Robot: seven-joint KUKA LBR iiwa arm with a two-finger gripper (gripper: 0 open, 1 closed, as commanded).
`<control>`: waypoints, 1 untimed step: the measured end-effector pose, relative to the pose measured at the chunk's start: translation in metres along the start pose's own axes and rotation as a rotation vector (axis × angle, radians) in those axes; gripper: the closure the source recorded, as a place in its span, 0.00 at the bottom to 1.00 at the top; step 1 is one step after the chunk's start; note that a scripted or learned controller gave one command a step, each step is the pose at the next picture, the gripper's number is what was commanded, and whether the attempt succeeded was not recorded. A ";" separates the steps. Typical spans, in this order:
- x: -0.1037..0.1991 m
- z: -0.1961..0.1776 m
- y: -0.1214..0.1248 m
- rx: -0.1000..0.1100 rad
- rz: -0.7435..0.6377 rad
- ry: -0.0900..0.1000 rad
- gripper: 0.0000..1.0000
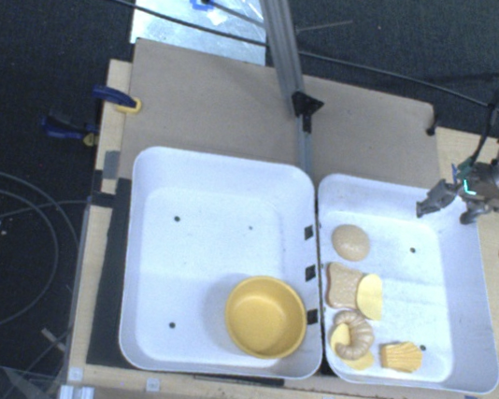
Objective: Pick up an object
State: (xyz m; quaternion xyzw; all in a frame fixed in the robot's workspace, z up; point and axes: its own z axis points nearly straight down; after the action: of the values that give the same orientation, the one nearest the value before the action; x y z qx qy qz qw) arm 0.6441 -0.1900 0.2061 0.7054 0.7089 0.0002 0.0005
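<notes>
Jaws spread apart, gripping nothing, above right bin (478,279) far corner. Bun (350,241), toast (342,285), croissant (355,337) lay below. Yellow bowl (266,316) sat in left bin (160,226).

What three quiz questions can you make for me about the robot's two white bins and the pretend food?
1. True or false: the yellow bowl sits in the left bin.
2. How many food pieces lie in the right bin?
3. Which is nearest the gripper: A the round bun, B the croissant, C the ridged yellow chip?

Key:
1. True.
2. Five: the round bun, a bread slice, a pale yellow oval piece, the croissant and the ridged yellow chip.
3. A.
</notes>
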 end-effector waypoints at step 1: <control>0.000 -0.001 0.000 -0.001 0.000 0.000 0.00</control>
State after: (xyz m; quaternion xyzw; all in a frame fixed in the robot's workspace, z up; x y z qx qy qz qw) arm 0.6445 -0.1900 0.2068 0.7053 0.7089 0.0006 0.0011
